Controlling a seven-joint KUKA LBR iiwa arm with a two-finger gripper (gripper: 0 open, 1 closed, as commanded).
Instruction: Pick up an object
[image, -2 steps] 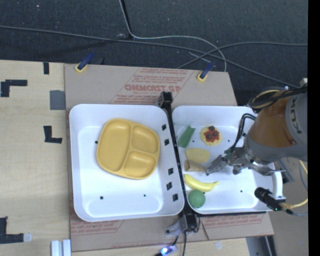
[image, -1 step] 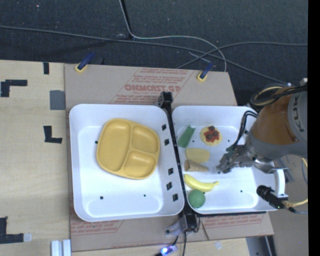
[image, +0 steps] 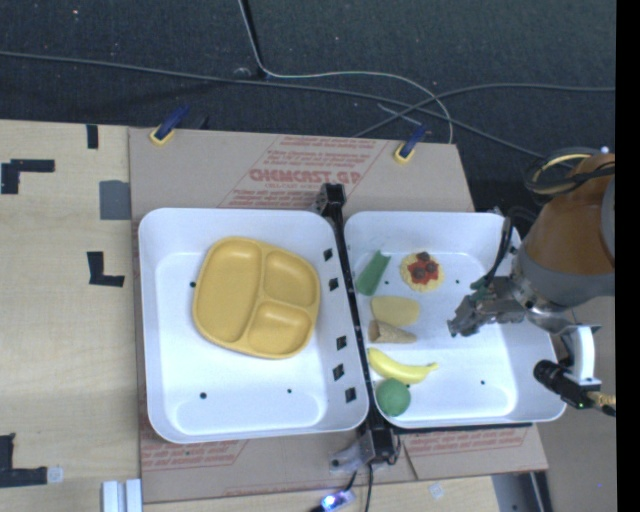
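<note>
Near bin's front — curved yellow banana (image: 402, 366)

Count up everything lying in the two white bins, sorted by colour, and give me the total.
Yellow: 3 (divided plastic plate, toy banana, pale wedge)
Green: 2 (flat strip, round ball)
Tan: 1 (small triangular piece)
Red-topped: 1 (small round pastry)
Total: 7

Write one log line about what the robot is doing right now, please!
gripper: over right white bin, holding nothing seen | nearest: pale yellow wedge | yellow plastic banana: untouched | yellow divided plate: left bin
</note>
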